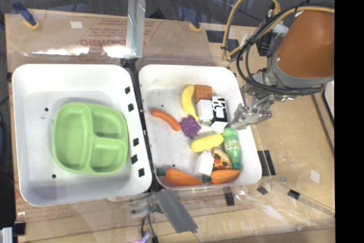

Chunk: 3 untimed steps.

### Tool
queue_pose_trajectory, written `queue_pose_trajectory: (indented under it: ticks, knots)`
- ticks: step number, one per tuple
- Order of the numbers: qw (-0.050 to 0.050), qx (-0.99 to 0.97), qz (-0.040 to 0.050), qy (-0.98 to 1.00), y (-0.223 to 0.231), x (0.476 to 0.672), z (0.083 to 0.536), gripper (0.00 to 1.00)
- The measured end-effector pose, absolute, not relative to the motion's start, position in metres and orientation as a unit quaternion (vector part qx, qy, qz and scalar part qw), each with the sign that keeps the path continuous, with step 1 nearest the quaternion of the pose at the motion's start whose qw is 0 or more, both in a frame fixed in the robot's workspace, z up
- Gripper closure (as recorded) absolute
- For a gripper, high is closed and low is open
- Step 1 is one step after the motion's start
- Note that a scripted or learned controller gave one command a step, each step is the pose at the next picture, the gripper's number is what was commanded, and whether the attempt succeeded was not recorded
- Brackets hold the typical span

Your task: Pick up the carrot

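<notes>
Two shallow white bins sit side by side on the tabletop (296,173). The left bin (34,82) holds a light green divided plate (90,137) with three compartments, lying flat near its middle. The right bin (170,74) carries a crowd of toy food. The carrot (181,178) lies on its side along the near wall, near the bin's front left corner, its green stub pointing left. Just beside it to the right a second orange piece (225,176) lies by the front right corner, with a white block (205,163) and a pizza slice (220,161) close behind them. Further back are a yellow corn-like piece (207,142), a green bottle (231,145), a purple grape bunch (190,127), a red-orange sausage (165,118) lying apart toward the left, a banana (188,101), a brown waffle-like block (202,93), and a black-and-white carton (218,110). The gripper (245,116) hangs over the right rim of the right bin, near the bottle and well apart from the carrot; whether it is open or closed I cannot tell, and nothing shows in its grasp. The white block, pizza slice and second orange piece crowd the carrot's right end.
</notes>
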<state>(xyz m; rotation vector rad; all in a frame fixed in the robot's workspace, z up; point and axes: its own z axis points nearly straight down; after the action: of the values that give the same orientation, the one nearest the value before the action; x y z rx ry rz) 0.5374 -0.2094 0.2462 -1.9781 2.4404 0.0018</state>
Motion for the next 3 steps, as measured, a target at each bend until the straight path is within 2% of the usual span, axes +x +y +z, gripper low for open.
queue_pose_trajectory:
  ticks: [1,2,3]
  knots:
    - [-0.001,-0.780,0.0015,0.626,-0.210,0.492,0.272,1.00]
    - [0.001,-0.851,0.0001,0.525,-0.202,0.520,0.304,1.00]
    - [0.002,-0.950,-0.0006,0.311,-0.200,0.548,0.298,1.00]
